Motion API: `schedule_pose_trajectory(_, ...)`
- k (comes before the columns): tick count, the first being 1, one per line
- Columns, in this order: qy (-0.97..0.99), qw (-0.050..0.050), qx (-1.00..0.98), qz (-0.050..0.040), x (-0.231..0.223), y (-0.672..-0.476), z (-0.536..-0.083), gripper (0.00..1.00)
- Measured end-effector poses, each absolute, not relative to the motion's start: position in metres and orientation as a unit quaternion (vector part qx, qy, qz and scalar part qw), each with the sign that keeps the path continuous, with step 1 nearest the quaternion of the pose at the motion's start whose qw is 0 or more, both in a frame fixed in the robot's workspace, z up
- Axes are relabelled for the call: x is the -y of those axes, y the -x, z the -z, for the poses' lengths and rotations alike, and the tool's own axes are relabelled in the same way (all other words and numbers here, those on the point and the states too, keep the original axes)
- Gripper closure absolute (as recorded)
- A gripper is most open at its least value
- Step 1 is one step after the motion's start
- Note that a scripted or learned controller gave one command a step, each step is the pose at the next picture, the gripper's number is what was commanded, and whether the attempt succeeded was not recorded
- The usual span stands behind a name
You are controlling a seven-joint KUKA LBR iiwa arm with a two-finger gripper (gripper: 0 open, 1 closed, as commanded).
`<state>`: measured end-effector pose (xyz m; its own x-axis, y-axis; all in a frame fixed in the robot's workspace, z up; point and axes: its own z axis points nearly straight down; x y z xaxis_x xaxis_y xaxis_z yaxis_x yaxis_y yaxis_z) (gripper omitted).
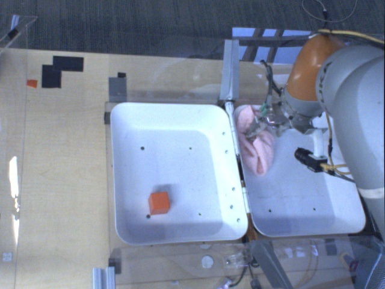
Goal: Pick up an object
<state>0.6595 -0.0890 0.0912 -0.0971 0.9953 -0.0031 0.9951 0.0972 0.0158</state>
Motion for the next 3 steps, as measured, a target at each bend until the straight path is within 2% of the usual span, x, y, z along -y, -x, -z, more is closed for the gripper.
schedule_pose_trajectory(1, -0.668, 0.010, -0.744, -0.0073, 0.086, -0.662, -0.105, 1.00)
schedule_pose_trajectory(2, -0.668, 0.010, -0.744, -0.0074, 0.086, -0.662, -0.105, 0.00)
schedule_pose_trajectory(3, -0.650, 0.008, -0.759, -0.0060, 0.097, -0.618, -0.093, 0.00)
